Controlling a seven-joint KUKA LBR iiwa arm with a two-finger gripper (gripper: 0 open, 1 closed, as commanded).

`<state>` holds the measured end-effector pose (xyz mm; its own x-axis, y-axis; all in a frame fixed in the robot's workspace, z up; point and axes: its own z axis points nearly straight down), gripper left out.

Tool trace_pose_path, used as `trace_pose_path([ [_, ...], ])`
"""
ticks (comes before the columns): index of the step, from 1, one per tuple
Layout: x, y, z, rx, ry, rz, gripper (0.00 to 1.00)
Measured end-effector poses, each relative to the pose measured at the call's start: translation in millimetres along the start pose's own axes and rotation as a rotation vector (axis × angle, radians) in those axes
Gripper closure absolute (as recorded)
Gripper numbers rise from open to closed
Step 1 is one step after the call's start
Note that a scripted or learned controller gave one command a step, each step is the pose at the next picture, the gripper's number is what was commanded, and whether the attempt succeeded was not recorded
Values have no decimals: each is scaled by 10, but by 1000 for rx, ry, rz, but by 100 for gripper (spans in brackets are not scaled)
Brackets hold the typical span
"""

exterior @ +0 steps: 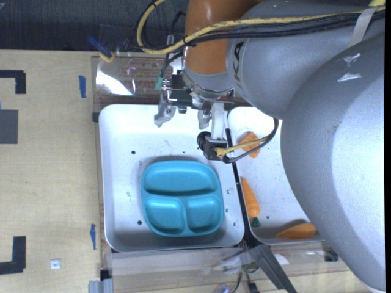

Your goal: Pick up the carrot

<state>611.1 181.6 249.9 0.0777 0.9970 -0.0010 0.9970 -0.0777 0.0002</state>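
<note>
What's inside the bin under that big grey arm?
Orange carrots: one carrot along the right bin's left wall, more orange pieces nearby. The arm covers the rest.

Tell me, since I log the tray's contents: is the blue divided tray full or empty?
Empty: the blue tray sits in the left bin, its three compartments showing bare blue.

The gripper (183, 116) hangs over the far edge of the left bin (116, 163), fingers spread. A blue divided tray (181, 196) occupies that bin's near half. A carrot (249, 198) lies along the right bin's (275, 182) left wall.
</note>
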Motion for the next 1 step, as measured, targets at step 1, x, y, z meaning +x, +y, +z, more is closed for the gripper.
trace_pose_path([
  [1,468,410,-38,1,0,9,0],
])
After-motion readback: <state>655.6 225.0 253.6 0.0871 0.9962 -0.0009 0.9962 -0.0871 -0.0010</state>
